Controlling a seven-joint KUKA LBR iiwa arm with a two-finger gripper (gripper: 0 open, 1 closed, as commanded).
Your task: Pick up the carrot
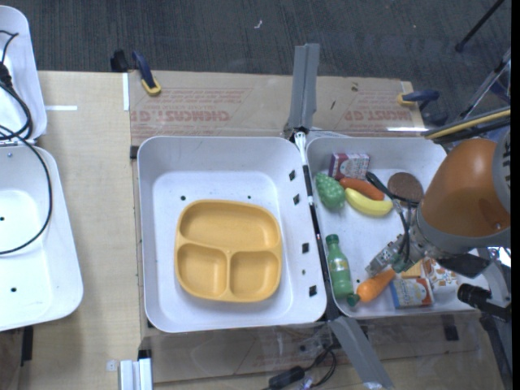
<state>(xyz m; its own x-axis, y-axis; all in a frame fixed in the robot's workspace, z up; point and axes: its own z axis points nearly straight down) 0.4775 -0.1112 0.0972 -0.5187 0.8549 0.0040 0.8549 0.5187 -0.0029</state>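
Note:
The carrot [375, 286] is orange with a small green top. It lies tilted at the front of the right bin [321, 154], between a green bottle [337, 265] and a printed carton [420, 286]. My gripper [388, 259] hangs low over the carrot's right, thicker end, under the orange band of the arm [465, 192]. The arm's body hides much of the gripper, and whether it touches the carrot cannot be made out.
At the back of the right bin lie a banana [368, 204], a red-orange vegetable [362, 188], a bumpy green vegetable [329, 192], a pink box [349, 165] and a brown spoon [404, 186]. A yellow divided plate [229, 250] sits in the left bin [154, 218].

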